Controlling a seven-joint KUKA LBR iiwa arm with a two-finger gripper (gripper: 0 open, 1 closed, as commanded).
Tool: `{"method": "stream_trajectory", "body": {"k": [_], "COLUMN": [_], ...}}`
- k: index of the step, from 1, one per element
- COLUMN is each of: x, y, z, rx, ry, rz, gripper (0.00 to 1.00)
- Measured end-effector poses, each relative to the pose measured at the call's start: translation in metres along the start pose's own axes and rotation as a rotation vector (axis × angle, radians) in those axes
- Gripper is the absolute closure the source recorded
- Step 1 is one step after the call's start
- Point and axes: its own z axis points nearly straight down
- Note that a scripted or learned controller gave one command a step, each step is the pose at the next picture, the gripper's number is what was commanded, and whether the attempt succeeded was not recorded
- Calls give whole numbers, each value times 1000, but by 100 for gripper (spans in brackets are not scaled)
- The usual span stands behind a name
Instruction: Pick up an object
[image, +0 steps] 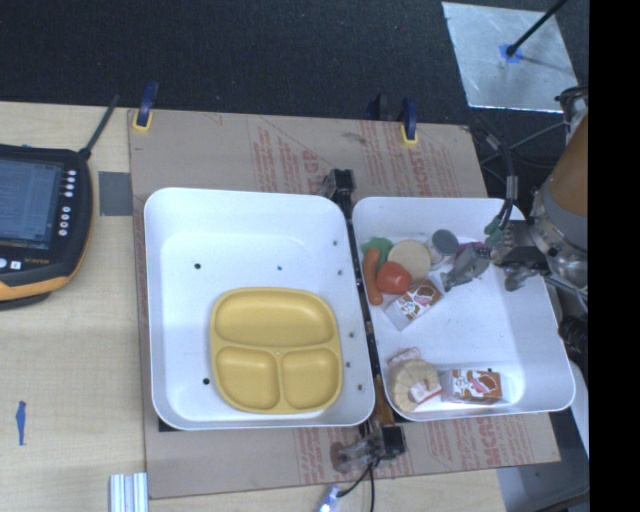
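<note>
Desk: pale wood surface under a brown cardboard sheet carrying two shallow white bins side by side.
Left bin: white plastic, holding a yellow three-compartment plastic tray toward its near side.
Right bin: white plastic, items clustered along its left side and near edge.
Far-left cluster: orange toy carrot lying along the bin wall, touching a red round toy tomato; small green piece just behind; tan round toy bun beside the tomato.
Middle: small red-and-white printed packet just in front of the tomato, tilted.
Near edge: round tan cracker-like disc touching a flat red-and-white printed packet to its right.
Grey round piece: near the bun, at the far side of the bin.
Arm: reaching in from the right, over the right bin's far-right part.
Claw: dark grey, low over the right bin, just right of the bun and the tilted packet; fingers too dark and blurred to say apart or together, nothing visibly clamped.
Elsewhere on desk: black-and-orange handheld control pendant at far left.
</note>
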Motion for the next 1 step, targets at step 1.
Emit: {"method": "stream_trajectory", "body": {"k": [1], "x": [-13], "y": [40], "z": [122], "rx": [3], "ry": [0], "rz": [0], "gripper": [0]}}
